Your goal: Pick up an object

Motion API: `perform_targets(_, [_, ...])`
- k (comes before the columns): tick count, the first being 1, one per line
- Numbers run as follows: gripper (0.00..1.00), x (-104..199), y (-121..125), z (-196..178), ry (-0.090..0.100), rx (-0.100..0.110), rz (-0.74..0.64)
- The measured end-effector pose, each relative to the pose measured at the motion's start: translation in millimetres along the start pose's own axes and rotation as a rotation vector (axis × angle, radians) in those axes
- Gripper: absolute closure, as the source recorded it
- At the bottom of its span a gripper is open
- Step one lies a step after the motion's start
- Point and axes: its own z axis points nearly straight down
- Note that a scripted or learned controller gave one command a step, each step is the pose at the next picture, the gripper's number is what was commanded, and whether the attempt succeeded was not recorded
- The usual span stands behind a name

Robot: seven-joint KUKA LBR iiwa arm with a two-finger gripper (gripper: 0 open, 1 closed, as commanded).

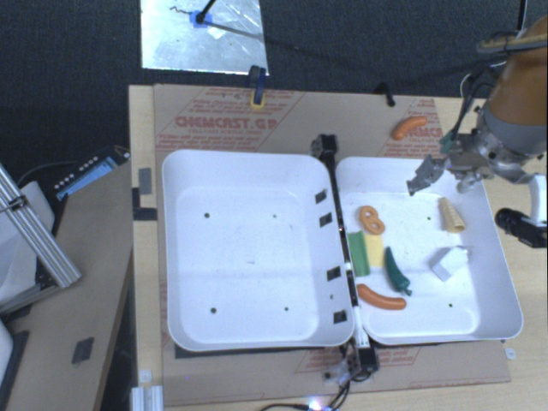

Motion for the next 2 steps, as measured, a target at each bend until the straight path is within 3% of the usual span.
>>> perform_targets(1, [0.00, -2, 76, 125, 0.001, 0.005, -0.003])
perform_targets(2, [0.00, -13, 18, 168, 0.000, -0.004, 0.005])
